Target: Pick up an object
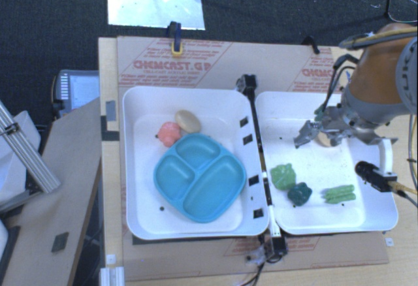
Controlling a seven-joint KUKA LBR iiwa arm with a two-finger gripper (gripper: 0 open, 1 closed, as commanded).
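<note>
**Camera view: risk entry, arm working in the right-hand bin**

Item 1. Gripper [321,133], upper centre of the right bin [372,222]. It is hanging low over the bin floor with a pale rounded object [328,138] showing at its tip. How far the jaws are standing apart cannot be told from this slant, nor whether the pale object is lying between them or merely beside them.

Item 2. Candidate objects, lower part of the right bin: a light green lump [283,175], a dark teal lump [300,194] touching or just beside it, and a green ridged piece [339,194] to their right. All three are sitting well apart from the gripper.

Item 3. Left bin [140,213]: a blue divided plate [199,177], with a pink object [169,133] and a tan oval object [188,121] at its upper edge. Not within the arm's present reach.

Hazards, as judged:
- The pale object is looking small and rounded; an off-centre closure is likely squeezing it sideways out of the jaws.
- Contact at one edge alone is risking a roll toward the bin wall.
- A descent too deep is risking the jaws scraping the bin floor.
- A black fitting [372,175] on the arm is hanging near the green ridged piece and could be knocking it aside.
</note>
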